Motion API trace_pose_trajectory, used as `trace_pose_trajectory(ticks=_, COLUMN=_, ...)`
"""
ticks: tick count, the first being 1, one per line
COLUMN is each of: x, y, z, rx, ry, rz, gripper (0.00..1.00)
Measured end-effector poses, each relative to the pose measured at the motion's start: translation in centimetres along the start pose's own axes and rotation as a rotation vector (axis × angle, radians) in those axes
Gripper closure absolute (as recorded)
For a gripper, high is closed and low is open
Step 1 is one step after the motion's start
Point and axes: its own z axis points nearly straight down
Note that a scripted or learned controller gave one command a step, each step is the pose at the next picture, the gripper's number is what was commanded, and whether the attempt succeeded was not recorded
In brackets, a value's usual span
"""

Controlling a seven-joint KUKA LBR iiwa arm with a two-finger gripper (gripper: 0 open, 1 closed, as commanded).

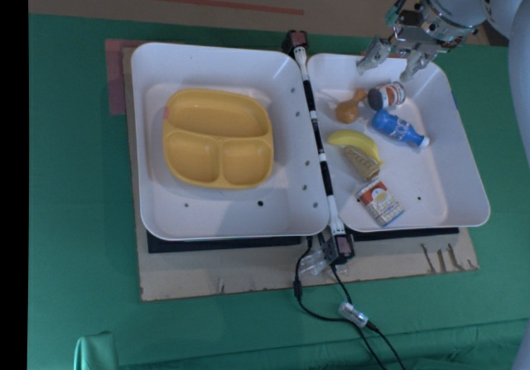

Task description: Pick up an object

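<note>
Bins sit side by side on the green tabletop (74, 194). The left bin (157, 70) holds a yellow divided plate (219, 137) near its middle. A striped divider (317, 145) runs between the two bins. In the right bin (460, 186), near its far edge, lie an orange toy (349, 107) and a small jar (387, 96), with a blue bottle (397, 129) just beside the jar. Toward the middle are a banana (354, 141) and a tan snack (363, 163), touching. A small carton (380, 201) lies near the front edge. The tool (387, 65) hangs above the far edge, over the jar, fingers apart and holding nothing.
</note>
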Motion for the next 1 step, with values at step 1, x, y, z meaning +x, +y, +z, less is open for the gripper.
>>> trace_pose_trajectory(ticks=1, x=-1.51, y=1.03, z=6.46, rx=-0.009, ry=-0.005, rz=0.001, gripper=0.00)
